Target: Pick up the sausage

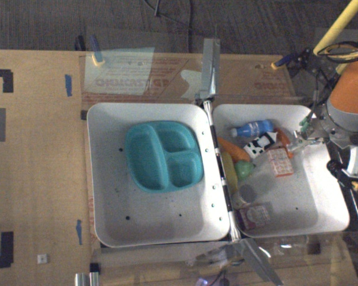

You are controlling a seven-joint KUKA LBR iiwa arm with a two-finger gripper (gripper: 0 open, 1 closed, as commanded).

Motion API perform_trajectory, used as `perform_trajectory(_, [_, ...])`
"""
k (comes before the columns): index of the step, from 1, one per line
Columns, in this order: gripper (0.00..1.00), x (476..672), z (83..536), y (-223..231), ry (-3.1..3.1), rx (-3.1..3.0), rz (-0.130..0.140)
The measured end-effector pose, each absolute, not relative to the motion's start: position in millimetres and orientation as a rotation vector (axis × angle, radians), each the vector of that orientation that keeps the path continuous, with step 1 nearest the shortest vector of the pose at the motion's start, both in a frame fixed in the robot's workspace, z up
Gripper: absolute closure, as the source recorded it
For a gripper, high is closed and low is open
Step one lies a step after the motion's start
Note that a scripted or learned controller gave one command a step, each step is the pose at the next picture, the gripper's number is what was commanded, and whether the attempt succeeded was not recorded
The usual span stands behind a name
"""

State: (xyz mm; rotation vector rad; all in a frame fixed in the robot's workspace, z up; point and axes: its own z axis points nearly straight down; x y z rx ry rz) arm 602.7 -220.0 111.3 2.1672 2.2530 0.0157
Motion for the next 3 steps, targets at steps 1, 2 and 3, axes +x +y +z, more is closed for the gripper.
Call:
perform_trajectory(1, [0.0, 603.1, 111, -218, 2.258, 2.168, 0.019])
perform_trajectory(2, [0.0, 667.4, 100, -217, 2.315, 2.143, 0.012])
perform_trajectory(3, [1.0, 672.8, 114, -219, 2.296, 2.114, 0.019])
